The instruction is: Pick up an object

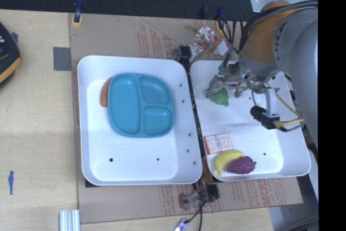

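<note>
My gripper hangs over the far part of the right bin, right at a small green object that lies on the bin floor. The fingers reach down around the green object's top; whether they grip it I cannot make out. Near the front of the same bin lie a yellow banana, a purple grape bunch and a small white-and-orange packet. In the left bin a blue divided plate rests over an orange item at its left edge.
The grey arm with its orange band fills the upper right, with cables looping beside the wrist. Clips and wires sit between the bins at the far and near ends. A black and yellow device lies at the far left of the bench.
</note>
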You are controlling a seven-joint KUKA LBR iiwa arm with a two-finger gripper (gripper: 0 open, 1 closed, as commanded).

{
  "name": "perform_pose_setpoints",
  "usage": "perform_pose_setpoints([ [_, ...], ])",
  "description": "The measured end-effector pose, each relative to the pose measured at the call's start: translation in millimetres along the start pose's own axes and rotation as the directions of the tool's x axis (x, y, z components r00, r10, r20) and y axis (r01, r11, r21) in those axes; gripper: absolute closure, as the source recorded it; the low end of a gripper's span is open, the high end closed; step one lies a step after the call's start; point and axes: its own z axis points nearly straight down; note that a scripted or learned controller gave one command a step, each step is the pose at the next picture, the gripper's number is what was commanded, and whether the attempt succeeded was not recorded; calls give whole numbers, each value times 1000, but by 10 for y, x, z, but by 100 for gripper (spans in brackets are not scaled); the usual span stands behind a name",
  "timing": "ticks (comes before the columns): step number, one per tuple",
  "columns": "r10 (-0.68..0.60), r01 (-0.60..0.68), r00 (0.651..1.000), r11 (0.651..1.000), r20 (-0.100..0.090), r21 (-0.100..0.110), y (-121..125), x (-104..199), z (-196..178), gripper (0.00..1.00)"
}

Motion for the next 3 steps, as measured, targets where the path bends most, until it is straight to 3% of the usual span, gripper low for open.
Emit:
perform_pose_setpoints([
  [1, -2, 2, 1000, 1000, 0, 1, 1, -8, -104, 100],
  [2, -2, 2, 1000, 1000, 0, 2, 0, -7, -103, 0],
  [3, -4, 4, 1000, 1000, 0, 3, 2, -15, -207, 100],
])
